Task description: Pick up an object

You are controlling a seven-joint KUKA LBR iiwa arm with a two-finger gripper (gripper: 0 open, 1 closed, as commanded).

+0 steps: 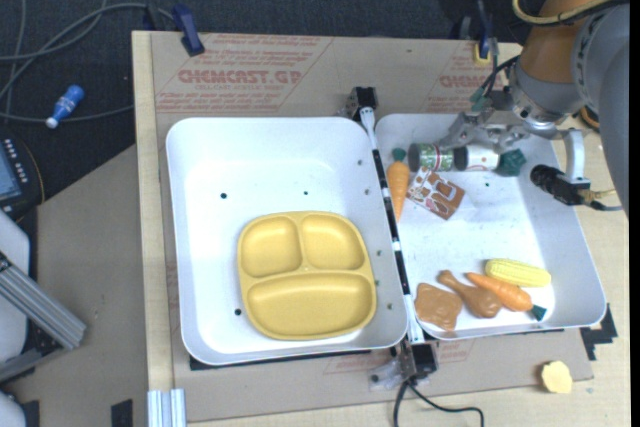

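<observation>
We see the arm [575,35] reaching in from the right over the far end of the right bin [560,245], with the jaws [487,130] low over that bin's far part. How far apart they stand we cannot tell, since the wrist hides them, and nothing shows plainly gripped between them. Directly under and just beside the jaws lies a small bottle [455,157] on its side, green-labelled with a pale cap end, and a dark green piece [513,161] sits just to the right of them. A little nearer the camera than the jaws, and to their left, a brown patterned packet [438,195] rests flat, with an orange carrot [398,185] beside it against the bin's left wall. Well nearer the camera than the jaws, at the front end of the same bin, we find a yellow corn cob [517,272], a second carrot [502,292] and a brown drumstick [450,297] close together. Far to the left of the jaws, the left bin [210,165] carries a yellow divided plate [305,275]. Both bins sit on the bench [250,75].
</observation>
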